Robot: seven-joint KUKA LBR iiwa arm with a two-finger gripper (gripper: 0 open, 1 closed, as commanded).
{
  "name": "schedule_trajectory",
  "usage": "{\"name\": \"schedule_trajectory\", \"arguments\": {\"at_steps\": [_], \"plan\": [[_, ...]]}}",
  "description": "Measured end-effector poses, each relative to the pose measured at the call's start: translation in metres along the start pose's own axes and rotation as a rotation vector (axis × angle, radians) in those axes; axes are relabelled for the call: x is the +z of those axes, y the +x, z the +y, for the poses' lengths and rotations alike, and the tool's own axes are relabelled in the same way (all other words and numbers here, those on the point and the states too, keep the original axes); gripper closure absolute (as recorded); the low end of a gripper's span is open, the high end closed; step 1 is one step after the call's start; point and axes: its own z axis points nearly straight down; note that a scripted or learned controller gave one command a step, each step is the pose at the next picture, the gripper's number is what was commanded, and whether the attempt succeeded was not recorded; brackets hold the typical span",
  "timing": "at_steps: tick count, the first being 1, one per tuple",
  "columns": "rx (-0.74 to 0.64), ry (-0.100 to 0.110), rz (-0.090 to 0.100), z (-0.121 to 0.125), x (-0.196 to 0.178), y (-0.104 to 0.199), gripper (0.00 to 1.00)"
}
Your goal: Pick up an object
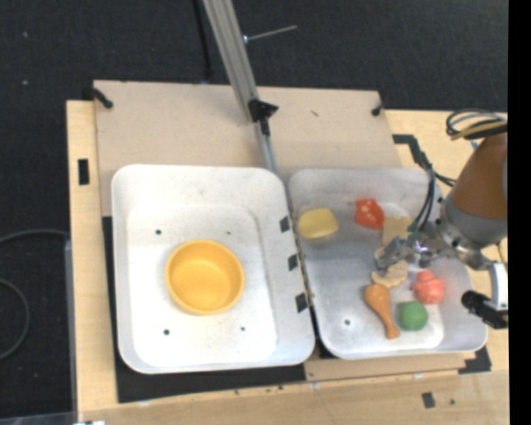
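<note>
The right bin holds several small toys. A pale yellow lemon-like piece lies near its left wall, and a red strawberry-like piece sits behind the middle. An orange drumstick, a green ball and a pink-red lump lie toward the front. A tan flat piece rests just below my gripper, which hangs low over the bin's middle among these toys. A beige block lies just behind the gripper. Nothing is visibly lifted.
The left bin holds a yellow bowl. A slanted metal pole rises from behind the bins. The arm's grey and orange wrist stands over the right bin's right edge, with cables behind it.
</note>
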Motion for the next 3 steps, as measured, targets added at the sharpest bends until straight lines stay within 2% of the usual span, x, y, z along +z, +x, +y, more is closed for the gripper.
{"name": "schedule_trajectory", "arguments": {"at_steps": [1, 2, 3], "plan": [[0.004, -0.004, 0.000, 0.001, -0.011, -0.001, 1.00], [-0.006, -0.006, 0.000, 0.005, -0.059, 0.007, 1.00], [-0.006, -0.002, -0.001, 0.007, -0.120, 0.002, 1.00]]}}
